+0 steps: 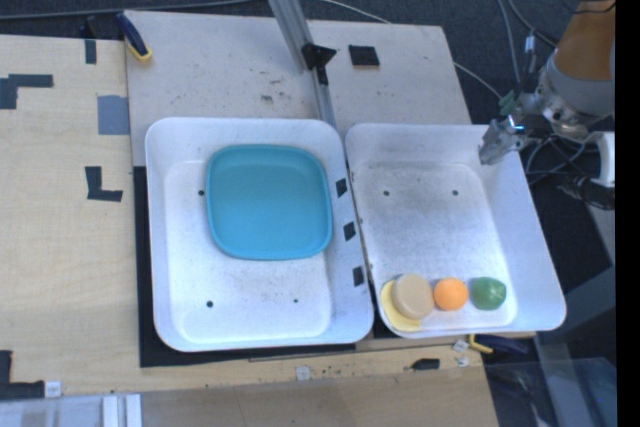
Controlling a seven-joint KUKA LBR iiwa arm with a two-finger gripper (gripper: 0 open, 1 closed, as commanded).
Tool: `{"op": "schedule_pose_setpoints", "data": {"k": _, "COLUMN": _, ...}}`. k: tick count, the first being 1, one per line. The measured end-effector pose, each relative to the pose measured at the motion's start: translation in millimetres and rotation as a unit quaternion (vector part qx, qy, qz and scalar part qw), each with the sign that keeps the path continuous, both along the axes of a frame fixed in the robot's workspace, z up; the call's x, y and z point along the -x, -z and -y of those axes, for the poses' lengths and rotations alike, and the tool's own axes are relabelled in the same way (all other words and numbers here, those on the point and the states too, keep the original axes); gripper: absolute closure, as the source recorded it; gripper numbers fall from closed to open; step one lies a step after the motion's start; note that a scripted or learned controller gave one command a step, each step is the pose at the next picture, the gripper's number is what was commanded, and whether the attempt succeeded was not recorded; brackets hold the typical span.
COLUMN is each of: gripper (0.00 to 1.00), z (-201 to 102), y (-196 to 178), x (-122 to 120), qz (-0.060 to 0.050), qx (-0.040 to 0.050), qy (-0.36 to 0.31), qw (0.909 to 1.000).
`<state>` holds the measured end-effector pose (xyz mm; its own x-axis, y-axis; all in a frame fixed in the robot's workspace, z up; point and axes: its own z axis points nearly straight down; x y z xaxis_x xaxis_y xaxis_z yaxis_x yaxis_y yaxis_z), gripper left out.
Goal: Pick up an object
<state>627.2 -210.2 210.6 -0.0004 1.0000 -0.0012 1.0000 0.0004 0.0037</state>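
Poised over the far right corner of the right-hand shallow white bin (440, 205), the grey two-finger gripper (495, 143) carries nothing that I can see; whether it is spread or closed I cannot tell. Candidate objects sit in a row along that bin's near wall: a tan round disc (410, 295) resting on a yellow piece, a small orange ball (451, 294) just beside it, and a green ball (488, 293). A turquoise square plastic plate (269, 201) lies in the left bin (175, 215). Risk, I judge: the balls sit close together against the wall, so a descent could jam there or roll one away.
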Motion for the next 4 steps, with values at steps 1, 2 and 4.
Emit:
{"op": "schedule_pose_setpoints", "data": {"k": 1, "gripper": 1.0, "z": -6.3, "y": -61.0, "x": -2.3, "qz": 0.001, "qx": 0.0001, "qy": 0.0, "qw": 1.0}}
{"op": "schedule_pose_setpoints", "data": {"k": 2, "gripper": 1.0, "z": -64.4, "y": -47.9, "x": -1.6, "qz": -0.002, "qx": -0.0011, "qy": -0.002, "qw": 1.0}}
{"op": "schedule_pose_setpoints", "data": {"k": 4, "gripper": 1.0, "z": -171.5, "y": -28.4, "x": -14.4, "qz": -0.003, "qx": -0.0012, "qy": -0.002, "qw": 1.0}}
